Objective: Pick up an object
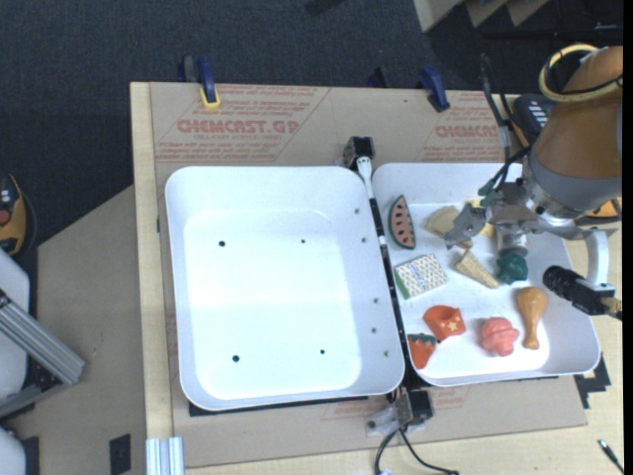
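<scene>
The right white bin point(579, 359) holds several toy foods: a watermelon slice point(399, 222), a beige piece point(442, 220), a pale cheese wedge point(477, 268), a teal object point(512, 265), a chicken drumstick point(532, 315), a checkered block point(419, 275), a red pepper point(444, 322), a pink lump point(499, 335) and a strawberry point(421, 349). My gripper point(487, 236) hangs over the bin's upper right part, just above the cheese wedge and the teal object. It is open, and nothing shows between its two grey fingers.
The left white bin point(178, 265) lies beside the right one, with a black hinge strip point(381, 255) between them. The grey and orange arm point(584, 137) covers the right bin's far right corner. Both bins rest on a cardboard sheet point(247, 117).
</scene>
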